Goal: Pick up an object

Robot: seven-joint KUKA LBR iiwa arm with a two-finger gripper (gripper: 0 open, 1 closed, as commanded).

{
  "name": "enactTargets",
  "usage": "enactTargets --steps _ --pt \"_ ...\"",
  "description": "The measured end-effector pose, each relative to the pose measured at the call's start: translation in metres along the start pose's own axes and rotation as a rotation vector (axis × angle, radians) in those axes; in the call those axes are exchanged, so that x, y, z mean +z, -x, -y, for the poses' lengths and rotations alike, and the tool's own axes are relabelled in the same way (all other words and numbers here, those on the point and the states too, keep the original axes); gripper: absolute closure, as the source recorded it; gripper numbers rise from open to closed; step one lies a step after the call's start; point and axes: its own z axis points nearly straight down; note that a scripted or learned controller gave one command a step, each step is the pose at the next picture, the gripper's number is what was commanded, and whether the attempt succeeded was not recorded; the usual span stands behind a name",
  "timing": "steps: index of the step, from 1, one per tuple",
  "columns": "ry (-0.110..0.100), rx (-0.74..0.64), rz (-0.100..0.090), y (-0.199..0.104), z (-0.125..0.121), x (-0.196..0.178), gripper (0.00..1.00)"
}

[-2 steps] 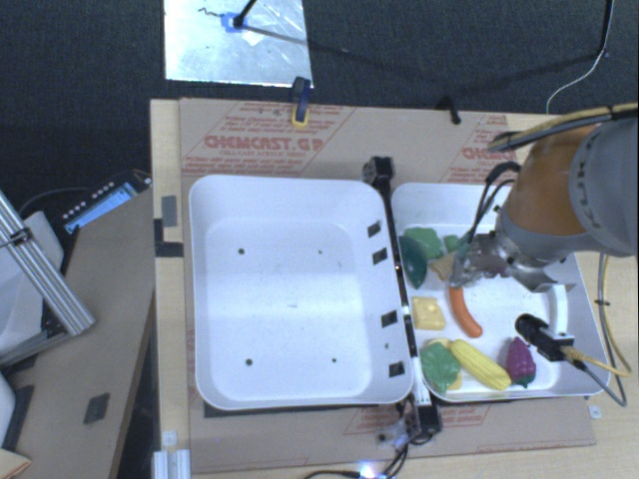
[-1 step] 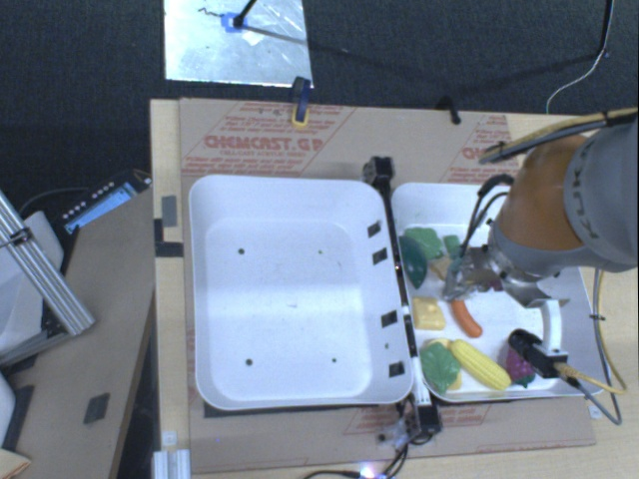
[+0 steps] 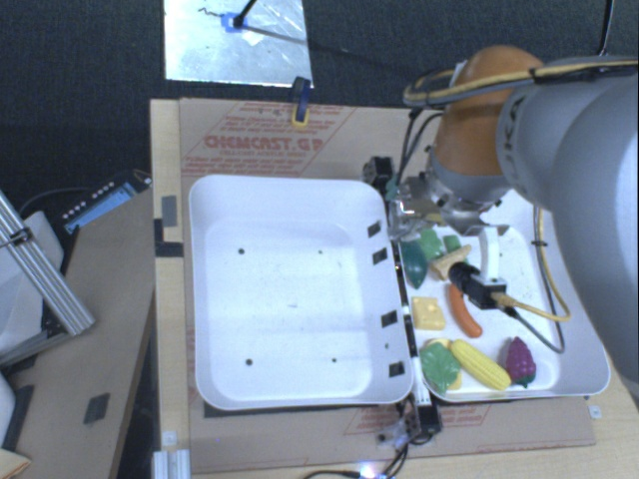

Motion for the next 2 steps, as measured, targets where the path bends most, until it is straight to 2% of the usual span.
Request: enactTargets --steps 1,2 --pt "0.002 0.006 0.001 -0.043 -0.076 -0.049 1.00" --pt "-0.014 0.008 0.002 -0.082 -0.072 -0.006 1.00"
